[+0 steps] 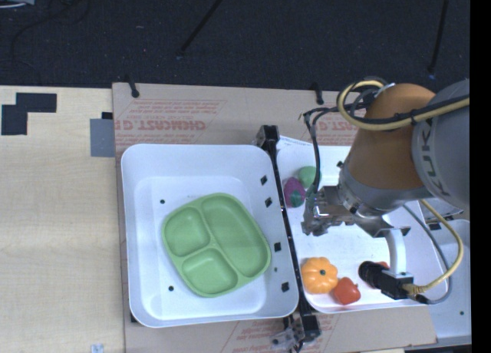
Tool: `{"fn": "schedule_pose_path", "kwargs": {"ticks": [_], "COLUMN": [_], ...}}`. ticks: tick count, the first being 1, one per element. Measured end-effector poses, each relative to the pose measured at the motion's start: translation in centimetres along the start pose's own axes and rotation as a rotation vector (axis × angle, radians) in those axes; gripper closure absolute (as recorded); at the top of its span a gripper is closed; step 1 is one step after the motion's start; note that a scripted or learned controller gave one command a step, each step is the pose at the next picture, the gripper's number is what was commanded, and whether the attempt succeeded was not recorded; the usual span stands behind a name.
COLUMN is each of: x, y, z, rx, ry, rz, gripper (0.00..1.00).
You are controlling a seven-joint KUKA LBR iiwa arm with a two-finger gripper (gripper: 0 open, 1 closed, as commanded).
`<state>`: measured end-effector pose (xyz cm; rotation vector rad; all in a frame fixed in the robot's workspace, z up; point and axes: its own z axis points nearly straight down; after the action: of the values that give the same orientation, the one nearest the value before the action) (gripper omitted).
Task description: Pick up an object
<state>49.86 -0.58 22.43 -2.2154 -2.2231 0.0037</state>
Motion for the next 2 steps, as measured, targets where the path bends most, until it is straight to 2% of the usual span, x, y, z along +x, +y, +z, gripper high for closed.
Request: {"fn": "schedule_pose_path", "kwargs": {"ticks": [1, 2], "x": [5.1, 10.1], "y": [-0.2, 0.3], "z": [1.1, -0.1], "rx": [0.003, -0.001], "ry": [0.001, 0.0], "rz": [0.0, -0.001], "gripper": [1.0, 1.0]}}
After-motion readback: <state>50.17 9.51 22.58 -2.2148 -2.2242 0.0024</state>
